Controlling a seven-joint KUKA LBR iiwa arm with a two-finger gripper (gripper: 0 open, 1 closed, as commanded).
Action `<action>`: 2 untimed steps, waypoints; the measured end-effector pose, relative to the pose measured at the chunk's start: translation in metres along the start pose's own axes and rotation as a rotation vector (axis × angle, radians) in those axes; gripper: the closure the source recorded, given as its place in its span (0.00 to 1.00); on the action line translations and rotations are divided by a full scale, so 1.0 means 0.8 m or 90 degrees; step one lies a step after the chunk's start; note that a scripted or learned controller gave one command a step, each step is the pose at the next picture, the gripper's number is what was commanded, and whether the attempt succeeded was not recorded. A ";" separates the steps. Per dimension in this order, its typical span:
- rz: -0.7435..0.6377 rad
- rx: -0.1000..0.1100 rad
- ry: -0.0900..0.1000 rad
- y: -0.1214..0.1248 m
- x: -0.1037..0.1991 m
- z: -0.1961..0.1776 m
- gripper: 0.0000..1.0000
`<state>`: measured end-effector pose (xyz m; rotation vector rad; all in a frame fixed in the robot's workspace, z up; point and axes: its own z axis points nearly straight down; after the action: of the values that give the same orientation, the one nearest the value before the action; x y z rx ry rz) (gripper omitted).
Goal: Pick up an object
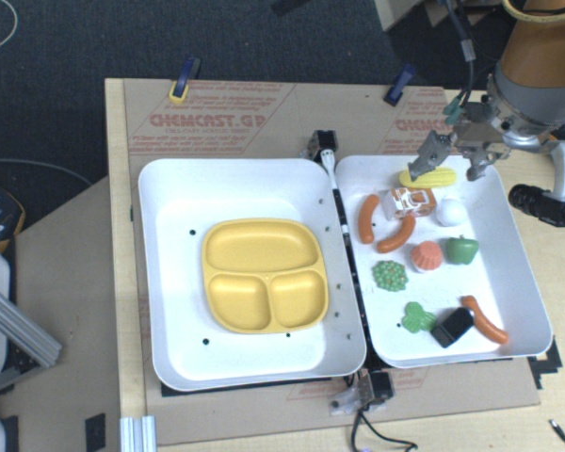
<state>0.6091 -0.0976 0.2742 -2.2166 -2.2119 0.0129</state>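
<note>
My gripper (pixel 450 163) hangs open over the back of the right bin (pixel 523 252), its fingers spread to either side of a yellow corn cob (pixel 431 178). Nothing sits between the fingers. Just in front of the corn lie a small orange-and-white packet (pixel 411 199), a white ball (pixel 449 213) and two red sausages (pixel 366 218) (pixel 396 234). Further forward are a red strawberry (pixel 427 256), a green pepper (pixel 462 250), a green round item (pixel 389 276), broccoli (pixel 415 317), a black block (pixel 452 328) and an orange carrot (pixel 486 318).
The left bin (pixel 169 205) holds a yellow three-compartment tray (pixel 264 274). Blue and yellow clamps (pixel 181 80) (pixel 398 85) grip the cardboard at the back edge. The arm's orange band (pixel 541 36) rises at the upper right.
</note>
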 end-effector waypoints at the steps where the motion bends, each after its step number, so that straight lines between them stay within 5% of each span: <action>1: -0.001 -0.008 -0.001 0.002 0.000 -0.008 0.00; 2: -0.002 -0.004 0.000 0.014 0.007 0.062 0.00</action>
<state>0.6193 -0.0921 0.2248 -2.2158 -2.2195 0.0063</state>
